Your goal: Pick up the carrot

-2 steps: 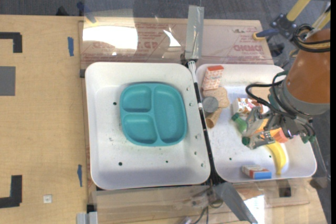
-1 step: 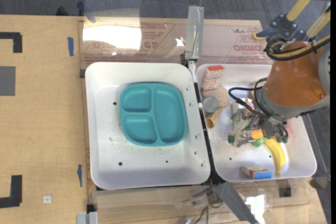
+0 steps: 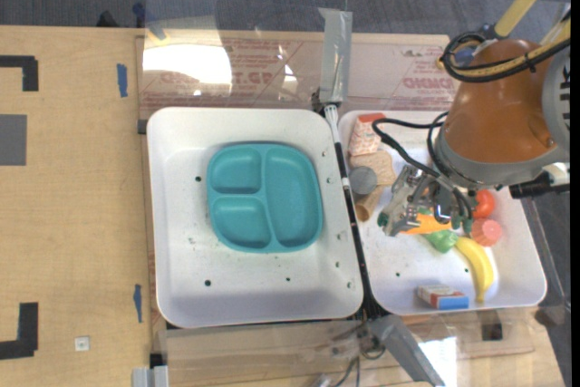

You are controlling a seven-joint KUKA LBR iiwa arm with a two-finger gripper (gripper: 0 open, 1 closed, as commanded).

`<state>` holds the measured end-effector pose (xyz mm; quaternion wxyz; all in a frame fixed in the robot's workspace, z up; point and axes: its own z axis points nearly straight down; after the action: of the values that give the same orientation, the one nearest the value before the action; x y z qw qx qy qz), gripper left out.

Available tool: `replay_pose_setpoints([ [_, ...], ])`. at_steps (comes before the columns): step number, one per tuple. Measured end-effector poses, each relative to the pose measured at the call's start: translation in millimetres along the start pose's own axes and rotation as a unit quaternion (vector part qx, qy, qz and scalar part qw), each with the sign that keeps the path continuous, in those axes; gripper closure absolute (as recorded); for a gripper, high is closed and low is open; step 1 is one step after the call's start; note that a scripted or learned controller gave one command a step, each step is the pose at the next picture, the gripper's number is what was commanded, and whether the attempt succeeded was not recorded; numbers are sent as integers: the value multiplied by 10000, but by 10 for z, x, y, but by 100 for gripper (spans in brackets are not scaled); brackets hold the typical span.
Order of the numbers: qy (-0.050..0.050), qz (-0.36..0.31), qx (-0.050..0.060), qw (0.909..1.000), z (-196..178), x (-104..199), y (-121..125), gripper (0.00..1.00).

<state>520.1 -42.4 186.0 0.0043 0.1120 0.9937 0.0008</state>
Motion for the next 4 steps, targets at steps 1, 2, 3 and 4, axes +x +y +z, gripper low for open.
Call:
replay_pose_setpoints([
  [1, -33, -4, -3, 10000, -101, -18, 7, 100],
  [2, -70, -15, -8, 10000, -205, -38, 19, 100],
  [3, -111, -19, -14, 9999, -314, -59, 29, 100],
  [4, 37, -1460, 3, 9893, 10, 350, -250, 100],
])
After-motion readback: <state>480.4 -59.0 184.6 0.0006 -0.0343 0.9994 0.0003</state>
